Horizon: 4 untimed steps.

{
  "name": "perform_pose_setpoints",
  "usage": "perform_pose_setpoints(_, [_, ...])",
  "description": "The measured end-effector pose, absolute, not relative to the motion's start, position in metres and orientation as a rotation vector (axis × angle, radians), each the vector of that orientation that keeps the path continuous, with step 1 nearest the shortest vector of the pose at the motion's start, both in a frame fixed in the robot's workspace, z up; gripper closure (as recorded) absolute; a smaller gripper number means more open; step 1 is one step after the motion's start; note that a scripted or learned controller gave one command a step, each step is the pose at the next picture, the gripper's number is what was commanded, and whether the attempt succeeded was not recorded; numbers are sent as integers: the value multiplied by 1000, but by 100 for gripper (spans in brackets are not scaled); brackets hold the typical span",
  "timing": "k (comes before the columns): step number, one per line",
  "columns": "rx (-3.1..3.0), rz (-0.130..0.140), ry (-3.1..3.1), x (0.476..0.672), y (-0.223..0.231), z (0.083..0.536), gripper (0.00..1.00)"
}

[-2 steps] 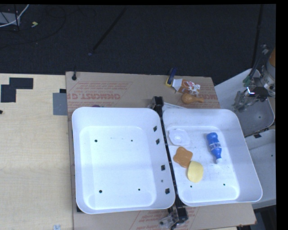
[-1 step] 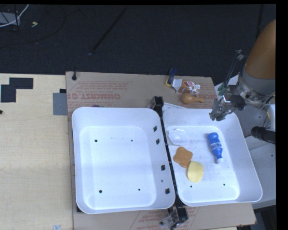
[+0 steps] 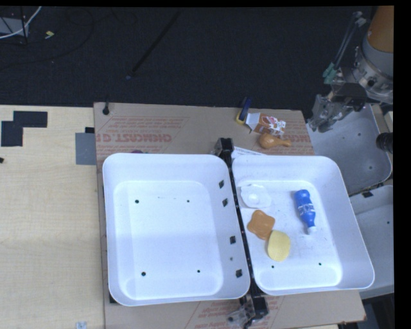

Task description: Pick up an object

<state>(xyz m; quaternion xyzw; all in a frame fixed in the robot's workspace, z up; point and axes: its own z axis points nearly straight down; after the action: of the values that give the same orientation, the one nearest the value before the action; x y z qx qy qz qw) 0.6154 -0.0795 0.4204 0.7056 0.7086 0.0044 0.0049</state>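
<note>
Likely light, stiff and slick, the bottle (image 3: 304,209) suits a mid-body grasp; the gripper's (image 3: 321,119) state I cannot tell.

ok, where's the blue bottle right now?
The blue bottle lies in the right bin, toward its right side, apart from the orange piece and yellow piece to its left.

A robotics lab: two white bins (image 3: 173,168) on a cardboard-covered bench (image 3: 160,132), cables (image 3: 38,19) behind.
</note>
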Motion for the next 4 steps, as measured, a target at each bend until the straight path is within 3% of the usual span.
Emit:
perform_pose_setpoints(1, [2211,14,2218,621,-56,546,100])
perform_pose_setpoints(2, [2221,-3,2228,557,-19,527,100])
perform_pose_setpoints(3, [2222,-5,2229,473,16,504,100])
perform_pose_setpoints(4, [2218,1,2225,476,48,539,100])
